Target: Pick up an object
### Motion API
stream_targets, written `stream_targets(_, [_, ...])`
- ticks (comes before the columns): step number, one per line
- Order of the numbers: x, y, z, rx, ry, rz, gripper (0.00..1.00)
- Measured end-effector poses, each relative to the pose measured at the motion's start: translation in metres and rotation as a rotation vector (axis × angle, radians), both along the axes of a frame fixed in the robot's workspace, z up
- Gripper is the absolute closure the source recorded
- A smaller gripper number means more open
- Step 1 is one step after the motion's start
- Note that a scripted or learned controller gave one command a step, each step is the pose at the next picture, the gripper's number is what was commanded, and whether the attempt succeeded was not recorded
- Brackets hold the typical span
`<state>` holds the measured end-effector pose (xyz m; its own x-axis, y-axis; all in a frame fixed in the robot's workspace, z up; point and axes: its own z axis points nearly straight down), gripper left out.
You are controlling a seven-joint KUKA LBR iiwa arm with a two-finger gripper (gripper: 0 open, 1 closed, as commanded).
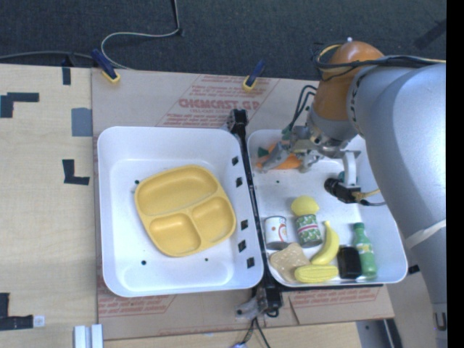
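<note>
End effector (pixel 290 153) hung low over orange item (pixel 288 162) at right bin's (pixel 397 232) far end, apparently for pick; grasp state unreadable.

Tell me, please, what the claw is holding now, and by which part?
It cannot be told. The claw is low in the right bin, against an orange object, but the view is too blurred to show a hold.

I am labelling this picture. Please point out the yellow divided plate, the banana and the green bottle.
yellow divided plastic plate (pixel 185 210), camera view, centre divider.
yellow banana (pixel 330 243), camera view, mid-curve.
green bottle (pixel 365 252), camera view, body.
</note>
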<state>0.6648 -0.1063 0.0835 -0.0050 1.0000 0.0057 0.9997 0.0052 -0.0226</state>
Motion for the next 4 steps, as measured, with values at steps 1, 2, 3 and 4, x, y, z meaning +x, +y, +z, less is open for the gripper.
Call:
stream_targets(1, [-0.001, 0.005, 0.000, -0.011, -0.003, -0.005, 0.00])
stream_targets(2, [-0.001, 0.006, 0.000, -0.013, -0.004, -0.006, 0.00])
stream_targets(3, [0.000, 0.001, 0.000, -0.002, -0.001, -0.001, 0.00])
stream_targets(4, [0.001, -0.005, 0.000, 0.001, -0.002, 0.001, 0.00])
